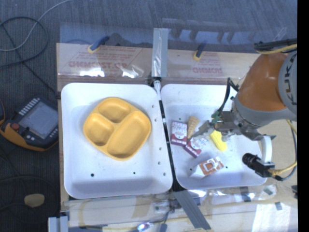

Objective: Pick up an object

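Yellow block point(217, 140) sits right under my gripper point(218, 127) in the right bin point(231, 180), mid-bin toward the table's right edge. Can't tell how my jaws stand. Risk: 5 items crowd here, so I may nudge the cone point(192, 125), 2 packets point(178, 132) point(194, 146) or the orange-and-white packet point(211, 166) and miss. Left bin point(77, 178) holds 1 yellow divided plate point(117, 127).

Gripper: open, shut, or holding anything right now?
Gripper: cannot be told; it sits low in the right bin, beside the yellow block, and nothing shows held in it.
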